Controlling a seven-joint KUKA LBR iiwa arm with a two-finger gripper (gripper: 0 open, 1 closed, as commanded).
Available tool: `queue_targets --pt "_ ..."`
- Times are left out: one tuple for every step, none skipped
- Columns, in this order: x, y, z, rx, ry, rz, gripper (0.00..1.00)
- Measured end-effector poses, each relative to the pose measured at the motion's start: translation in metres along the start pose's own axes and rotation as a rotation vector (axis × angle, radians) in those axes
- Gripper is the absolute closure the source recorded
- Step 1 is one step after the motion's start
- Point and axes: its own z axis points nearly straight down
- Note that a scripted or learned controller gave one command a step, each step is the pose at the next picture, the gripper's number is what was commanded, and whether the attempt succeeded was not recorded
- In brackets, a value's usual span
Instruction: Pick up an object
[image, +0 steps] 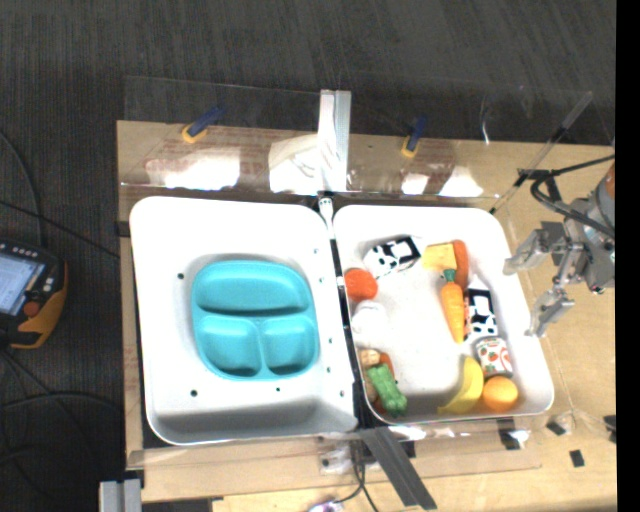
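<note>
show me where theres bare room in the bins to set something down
Free: the right bin's white middle, between tomato and carrot; the left bin's floor around the blue tray. Crowded: the right bin's near edge, with banana, orange and green toy.

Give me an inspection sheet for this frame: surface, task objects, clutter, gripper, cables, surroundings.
Surface: wooden bench bearing two white bins side by side, left bin and right bin.
Task objects: right bin holds toy food, including a carrot, a banana, an orange, a green vegetable and cow-patterned pieces.
Clutter: teal divided tray in the left bin; clamps on the back edge.
Gripper: gripper outside the right bin's right wall, holding nothing.
Cables: dark cables near the arm.
Surroundings: dark carpet; handheld pendant on the floor at left.
</note>
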Motion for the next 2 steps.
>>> queue_targets --pt "-0.015 0.002 0.148 0.006 -0.013 0.003 0.00" --pt "-0.060 0.062 0.170 0.002 -0.020 0.000 0.00"
